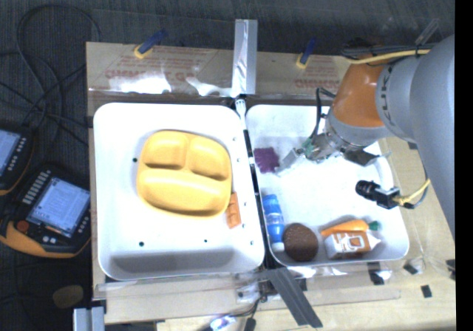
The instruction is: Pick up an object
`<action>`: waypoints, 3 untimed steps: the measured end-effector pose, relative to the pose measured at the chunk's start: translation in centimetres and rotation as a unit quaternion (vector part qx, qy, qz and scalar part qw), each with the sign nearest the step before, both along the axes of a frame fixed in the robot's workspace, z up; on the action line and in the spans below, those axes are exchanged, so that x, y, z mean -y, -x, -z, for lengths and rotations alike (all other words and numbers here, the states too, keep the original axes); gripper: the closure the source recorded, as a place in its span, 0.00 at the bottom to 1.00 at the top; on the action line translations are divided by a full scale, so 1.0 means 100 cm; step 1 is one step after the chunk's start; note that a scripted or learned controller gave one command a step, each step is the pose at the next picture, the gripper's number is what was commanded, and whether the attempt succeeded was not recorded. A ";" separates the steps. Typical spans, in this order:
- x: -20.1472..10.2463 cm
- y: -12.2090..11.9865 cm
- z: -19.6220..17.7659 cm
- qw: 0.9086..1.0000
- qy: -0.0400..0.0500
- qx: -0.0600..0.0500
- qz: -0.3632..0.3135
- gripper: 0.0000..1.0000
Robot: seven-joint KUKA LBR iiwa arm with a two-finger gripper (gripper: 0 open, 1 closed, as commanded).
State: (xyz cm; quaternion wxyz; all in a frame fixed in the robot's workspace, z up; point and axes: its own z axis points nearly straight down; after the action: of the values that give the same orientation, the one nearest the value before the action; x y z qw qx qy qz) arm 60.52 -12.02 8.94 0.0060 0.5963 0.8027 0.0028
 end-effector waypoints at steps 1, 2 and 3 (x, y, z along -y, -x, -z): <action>-0.045 0.073 -0.094 0.996 0.000 -0.008 -0.087 0.00; -0.065 0.093 -0.093 1.000 -0.002 -0.008 0.013 0.00; -0.006 0.119 -0.010 0.999 0.001 -0.005 -0.054 0.00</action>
State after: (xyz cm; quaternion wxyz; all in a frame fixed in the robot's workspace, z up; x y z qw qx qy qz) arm 48.65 -11.38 9.92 0.0023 0.5523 0.8336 -0.0006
